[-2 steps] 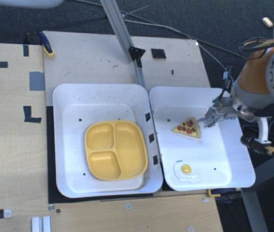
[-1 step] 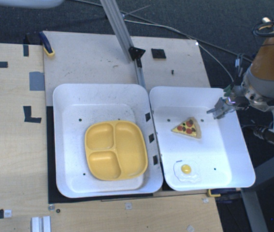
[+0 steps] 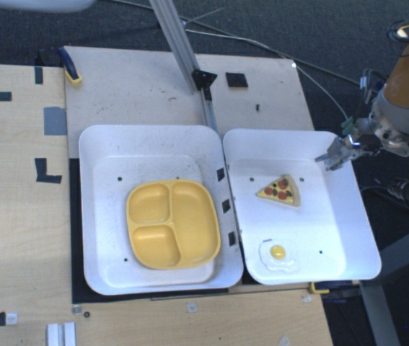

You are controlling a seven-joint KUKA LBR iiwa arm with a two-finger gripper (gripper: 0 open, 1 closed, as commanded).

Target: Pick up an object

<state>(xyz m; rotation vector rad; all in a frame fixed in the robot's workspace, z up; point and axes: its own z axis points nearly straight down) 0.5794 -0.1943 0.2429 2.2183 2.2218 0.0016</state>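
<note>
Gripper on grey arm with orange band hovered at right white bin's upper right rim, holding nothing | finger state: cannot tell | triangular toy pizza slice lay mid-bin, apart from gripper | toy fried egg near front | yellow three-compartment plastic plate in left white bin

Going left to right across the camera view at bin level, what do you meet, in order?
Left bin → yellow divided plate inside it → right bin → fried egg toy and pizza slice toy, roughly level → pincer at the right bin's far right rim.
</note>
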